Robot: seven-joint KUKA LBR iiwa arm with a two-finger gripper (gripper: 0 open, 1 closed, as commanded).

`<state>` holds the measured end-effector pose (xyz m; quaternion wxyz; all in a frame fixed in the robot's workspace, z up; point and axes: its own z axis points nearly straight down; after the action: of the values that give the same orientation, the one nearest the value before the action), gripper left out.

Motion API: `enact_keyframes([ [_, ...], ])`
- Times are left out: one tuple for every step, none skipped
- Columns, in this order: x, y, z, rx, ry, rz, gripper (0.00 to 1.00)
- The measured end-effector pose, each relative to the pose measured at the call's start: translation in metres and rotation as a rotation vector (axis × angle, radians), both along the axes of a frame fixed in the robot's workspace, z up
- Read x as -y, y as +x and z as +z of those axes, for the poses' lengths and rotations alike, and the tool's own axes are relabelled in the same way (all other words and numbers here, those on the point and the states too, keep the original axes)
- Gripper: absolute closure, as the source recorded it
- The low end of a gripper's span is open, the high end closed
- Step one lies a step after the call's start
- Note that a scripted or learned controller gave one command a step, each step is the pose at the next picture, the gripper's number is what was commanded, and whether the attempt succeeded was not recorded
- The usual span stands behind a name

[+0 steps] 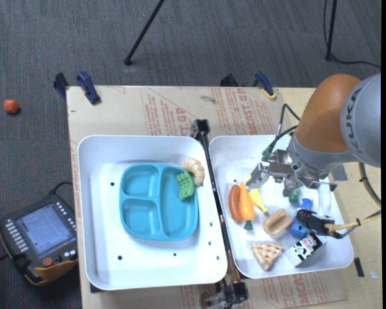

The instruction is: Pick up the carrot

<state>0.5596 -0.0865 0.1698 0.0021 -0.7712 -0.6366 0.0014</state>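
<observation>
The carrot is orange with a small green stub at its near end. It lies in the left part of the right bin, pressed against a red-orange sausage-like piece on its left. A yellow piece rests on its right. My gripper hangs over the middle of the same bin, to the right of the carrot and slightly farther back, with nothing visibly in it. The grey and orange wrist above hides much of it.
Near the carrot lie a tan bun, a pizza slice, a blue object and a black-and-white carton. The left bin holds a blue divided tray, a broccoli piece and a pale croissant-like item.
</observation>
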Motion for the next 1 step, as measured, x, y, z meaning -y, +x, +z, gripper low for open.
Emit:
enact_keyframes([
  [-0.0084, 0.0104, -0.0754, 0.01, 0.004, -0.031, 0.0],
])
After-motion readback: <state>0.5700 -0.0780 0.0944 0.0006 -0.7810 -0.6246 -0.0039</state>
